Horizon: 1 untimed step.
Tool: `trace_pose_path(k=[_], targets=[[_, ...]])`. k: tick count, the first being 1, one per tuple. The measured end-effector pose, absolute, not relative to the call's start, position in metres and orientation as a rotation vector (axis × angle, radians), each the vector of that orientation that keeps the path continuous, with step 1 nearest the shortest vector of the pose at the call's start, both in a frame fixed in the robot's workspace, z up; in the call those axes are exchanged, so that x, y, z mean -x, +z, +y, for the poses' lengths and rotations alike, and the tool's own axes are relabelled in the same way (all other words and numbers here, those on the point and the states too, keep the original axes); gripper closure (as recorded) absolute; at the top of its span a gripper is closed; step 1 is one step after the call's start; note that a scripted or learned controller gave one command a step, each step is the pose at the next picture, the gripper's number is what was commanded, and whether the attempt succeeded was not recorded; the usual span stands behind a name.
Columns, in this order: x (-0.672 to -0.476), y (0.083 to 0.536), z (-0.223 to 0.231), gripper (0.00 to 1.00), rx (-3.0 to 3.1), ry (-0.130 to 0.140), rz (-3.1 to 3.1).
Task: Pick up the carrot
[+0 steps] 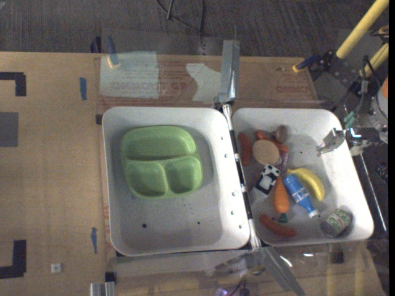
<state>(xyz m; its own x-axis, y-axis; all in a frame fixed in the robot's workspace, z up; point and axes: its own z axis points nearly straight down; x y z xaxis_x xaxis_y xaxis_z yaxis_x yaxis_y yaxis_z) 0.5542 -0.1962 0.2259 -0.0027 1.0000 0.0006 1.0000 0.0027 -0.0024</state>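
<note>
The carrot [281,197] is orange with a small green tip and lies near the middle of the right bin [352,184], pointing away from the bin's front. A blue bottle [301,196] lies right beside it on the right, and a black-and-white cow toy [267,179] sits at its upper left. My gripper [333,141] hangs over the bin's far right part, well up and to the right of the carrot, with nothing seen in it.
The right bin also holds a banana [312,182], a can [336,222], a red sausage [278,226] at the front, another sausage [245,148], and a round tan slice [266,152]. A green divided plate [162,160] sits in the left bin [185,227].
</note>
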Motion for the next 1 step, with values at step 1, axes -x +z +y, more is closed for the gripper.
trace_pose_path(k=[1], targets=[[-0.5092, 0.1565, -0.141, 0.0, 1.974, 0.001, -2.441]])
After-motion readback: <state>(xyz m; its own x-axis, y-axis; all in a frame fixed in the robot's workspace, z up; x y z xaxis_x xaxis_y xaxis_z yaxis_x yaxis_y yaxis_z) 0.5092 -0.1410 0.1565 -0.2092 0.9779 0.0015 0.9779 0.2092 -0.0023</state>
